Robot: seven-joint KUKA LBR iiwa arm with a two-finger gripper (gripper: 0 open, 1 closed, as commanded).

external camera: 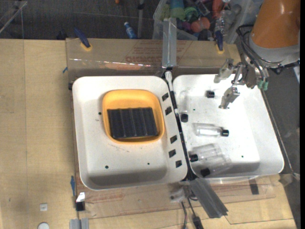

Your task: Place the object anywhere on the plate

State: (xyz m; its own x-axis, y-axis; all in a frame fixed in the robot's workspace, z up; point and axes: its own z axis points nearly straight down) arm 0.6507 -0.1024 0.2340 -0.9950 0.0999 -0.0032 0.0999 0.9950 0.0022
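A yellow-orange plate lies in the left bin. A dark ridged rectangular object rests flat on the plate, covering most of its middle. My gripper hangs over the far part of the right bin, well to the right of the plate. Its fingers are spread open and nothing is between them.
In the right bin lie two clear bottles with black caps, and small black pieces. A divider with black clips separates the bins. A box of coloured toys stands behind the bench.
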